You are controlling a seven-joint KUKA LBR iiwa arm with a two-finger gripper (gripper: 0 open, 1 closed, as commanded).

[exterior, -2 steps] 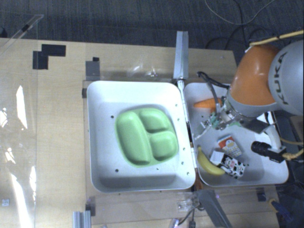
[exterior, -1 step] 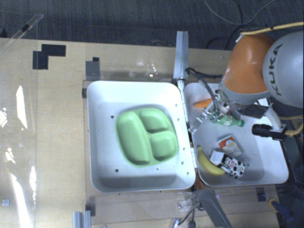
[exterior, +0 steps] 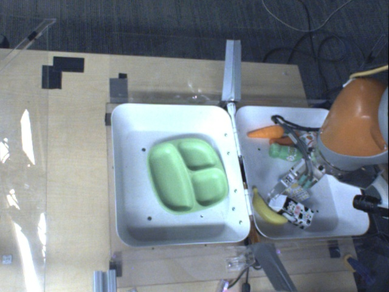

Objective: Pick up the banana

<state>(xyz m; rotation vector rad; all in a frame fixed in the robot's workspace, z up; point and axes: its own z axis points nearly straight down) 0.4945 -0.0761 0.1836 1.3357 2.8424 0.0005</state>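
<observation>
The yellow banana point(exterior: 266, 209) lies curved in the front left corner of the right bin point(exterior: 346, 224), close to the wall between the bins. My gripper point(exterior: 290, 193) hangs low over the right bin, just right of the banana and partly above its right end. The grey arm with its orange band point(exterior: 355, 123) reaches in from the right and hides part of the bin floor.
An orange carrot point(exterior: 265, 132) and a small green item point(exterior: 281, 152) lie at the back of the right bin. A white object with black dots point(exterior: 300, 213) sits beside the banana. The left bin point(exterior: 127, 139) holds a green divided plate point(exterior: 185, 174).
</observation>
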